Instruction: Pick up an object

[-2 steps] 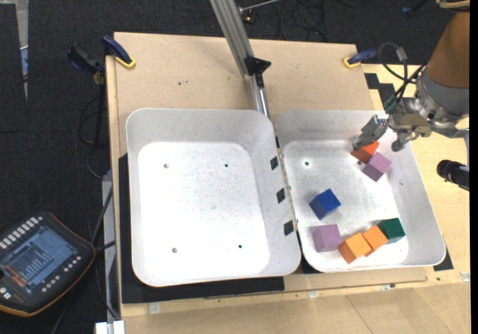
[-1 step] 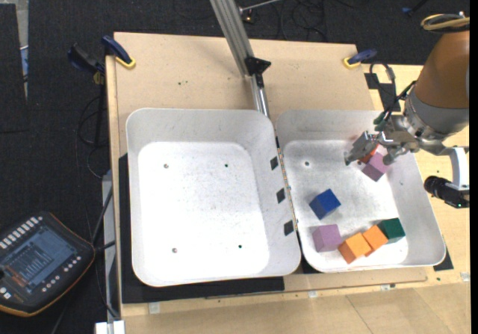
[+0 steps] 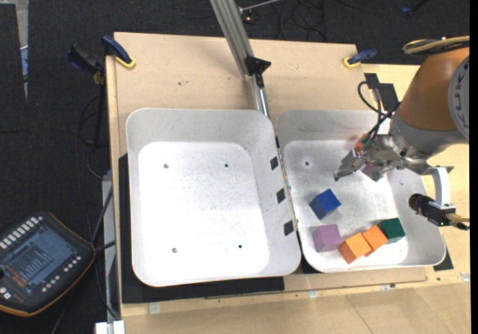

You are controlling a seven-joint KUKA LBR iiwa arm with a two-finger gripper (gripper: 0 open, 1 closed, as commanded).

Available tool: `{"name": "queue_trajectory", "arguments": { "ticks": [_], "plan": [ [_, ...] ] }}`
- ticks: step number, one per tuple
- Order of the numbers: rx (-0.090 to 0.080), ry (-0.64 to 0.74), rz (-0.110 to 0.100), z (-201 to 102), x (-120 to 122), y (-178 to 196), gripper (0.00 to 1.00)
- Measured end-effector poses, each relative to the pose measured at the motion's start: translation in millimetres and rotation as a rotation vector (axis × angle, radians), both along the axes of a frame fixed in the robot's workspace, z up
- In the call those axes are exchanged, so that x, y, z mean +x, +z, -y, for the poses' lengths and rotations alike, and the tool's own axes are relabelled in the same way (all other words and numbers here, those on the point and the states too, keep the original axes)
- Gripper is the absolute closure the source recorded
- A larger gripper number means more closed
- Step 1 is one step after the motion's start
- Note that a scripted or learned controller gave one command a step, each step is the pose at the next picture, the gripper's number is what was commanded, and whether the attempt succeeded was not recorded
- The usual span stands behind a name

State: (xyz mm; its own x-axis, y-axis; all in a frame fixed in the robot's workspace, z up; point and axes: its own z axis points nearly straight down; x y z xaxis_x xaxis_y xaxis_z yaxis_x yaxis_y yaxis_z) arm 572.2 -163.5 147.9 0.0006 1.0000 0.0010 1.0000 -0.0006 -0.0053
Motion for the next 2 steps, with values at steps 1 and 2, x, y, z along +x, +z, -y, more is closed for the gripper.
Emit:
{"name": "queue_trajectory", "arguments": {
  "ticks": [1,2],
  "plan": [
    [-0.002,0.000,0.008,1,2,14,1.00],
    [-0.003,0.003,0.012,1,6,57,1.00]
  ]
}}
